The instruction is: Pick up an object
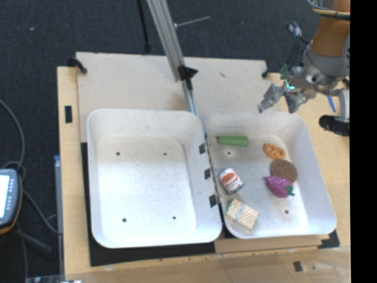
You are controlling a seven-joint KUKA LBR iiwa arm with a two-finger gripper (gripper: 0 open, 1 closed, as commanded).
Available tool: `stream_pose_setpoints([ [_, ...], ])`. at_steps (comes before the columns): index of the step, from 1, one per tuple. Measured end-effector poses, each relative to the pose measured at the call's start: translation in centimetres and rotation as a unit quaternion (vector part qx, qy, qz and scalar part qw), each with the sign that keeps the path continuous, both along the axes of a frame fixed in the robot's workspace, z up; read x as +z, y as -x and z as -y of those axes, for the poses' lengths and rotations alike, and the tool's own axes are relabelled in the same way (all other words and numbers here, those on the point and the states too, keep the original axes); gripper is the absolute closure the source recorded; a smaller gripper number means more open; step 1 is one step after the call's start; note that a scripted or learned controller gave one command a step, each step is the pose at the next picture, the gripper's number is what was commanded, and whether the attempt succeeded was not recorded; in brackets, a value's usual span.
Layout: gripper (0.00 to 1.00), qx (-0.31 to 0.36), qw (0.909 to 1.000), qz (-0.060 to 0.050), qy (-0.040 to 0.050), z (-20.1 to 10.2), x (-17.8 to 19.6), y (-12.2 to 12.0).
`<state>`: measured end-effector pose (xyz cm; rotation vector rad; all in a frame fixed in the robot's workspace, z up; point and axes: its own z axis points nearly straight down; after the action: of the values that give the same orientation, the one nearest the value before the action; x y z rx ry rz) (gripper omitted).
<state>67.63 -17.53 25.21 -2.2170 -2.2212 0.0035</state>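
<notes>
While jaws [281, 101] hang wide, unloaded, pretzel [274, 151] lies below in right bin [315, 158].

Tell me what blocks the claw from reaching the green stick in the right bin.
Nothing visible does. The claw hangs above the far rim of the right bin, and the green stick lies apart from the other items, open from above.

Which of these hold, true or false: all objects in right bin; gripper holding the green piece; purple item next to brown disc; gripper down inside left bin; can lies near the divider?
1. All objects sit in the right bin. True.
2. The gripper holds the green piece. False: it lies on the bin floor, apart from the gripper.
3. The purple item lies beside the brown disc. True.
4. The gripper is inside the left bin. False: it hovers at the right bin's far rim.
5. The can lies near the divider. True.
</notes>
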Motion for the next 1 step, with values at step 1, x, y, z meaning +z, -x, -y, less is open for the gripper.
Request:
stream_pose_setpoints([
  [1, 0.0, 0.001, 1.0, 0.002, 0.0021, 0.09, 0.35, -0.06],
])
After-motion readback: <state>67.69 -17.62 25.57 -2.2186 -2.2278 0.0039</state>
